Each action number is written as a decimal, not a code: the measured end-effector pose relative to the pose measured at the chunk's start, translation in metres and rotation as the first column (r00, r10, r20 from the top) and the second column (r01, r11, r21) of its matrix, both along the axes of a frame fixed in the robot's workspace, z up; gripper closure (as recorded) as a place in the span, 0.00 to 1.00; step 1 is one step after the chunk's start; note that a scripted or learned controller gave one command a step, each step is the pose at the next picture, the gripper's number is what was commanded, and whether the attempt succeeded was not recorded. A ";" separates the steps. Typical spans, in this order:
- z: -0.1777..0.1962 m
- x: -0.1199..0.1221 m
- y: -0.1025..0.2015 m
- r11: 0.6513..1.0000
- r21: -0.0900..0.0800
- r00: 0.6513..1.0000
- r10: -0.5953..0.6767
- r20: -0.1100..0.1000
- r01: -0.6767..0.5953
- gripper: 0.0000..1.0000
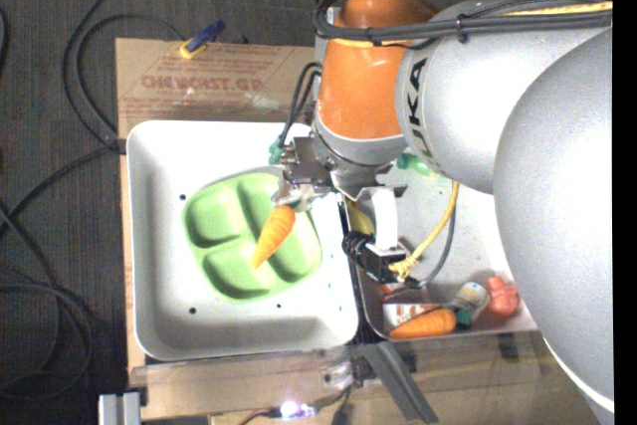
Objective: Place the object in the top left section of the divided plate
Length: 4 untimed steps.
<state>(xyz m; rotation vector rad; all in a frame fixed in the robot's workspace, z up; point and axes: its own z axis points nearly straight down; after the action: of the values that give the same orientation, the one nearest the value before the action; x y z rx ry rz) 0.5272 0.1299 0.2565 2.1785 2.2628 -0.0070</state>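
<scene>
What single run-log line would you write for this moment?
gripper: holding carrot by its top | carrot: over green plate, right side | plate: in left bin | placement: not yet done

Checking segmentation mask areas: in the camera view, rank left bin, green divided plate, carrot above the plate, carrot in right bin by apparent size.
1. left bin
2. green divided plate
3 and 4. carrot above the plate and carrot in the right bin: they look alike in size, and the first sits nearer the camera, so no ranking.
</scene>
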 end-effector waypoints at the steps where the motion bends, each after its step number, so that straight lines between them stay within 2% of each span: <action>1: 0.000 0.000 0.000 1.000 -0.001 1.000 -0.001 0.000 0.001 0.00; 2: -0.141 -0.037 0.064 0.843 0.010 0.843 -0.537 0.007 0.537 0.00; 3: -0.136 -0.040 0.064 0.844 0.001 0.844 -0.536 0.000 0.536 1.00; 4: -0.061 0.034 0.019 0.842 -0.004 0.842 -0.540 0.002 0.540 1.00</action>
<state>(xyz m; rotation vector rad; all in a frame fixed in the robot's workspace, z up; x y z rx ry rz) 0.5614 0.1486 0.1957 2.7253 1.5569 -0.0102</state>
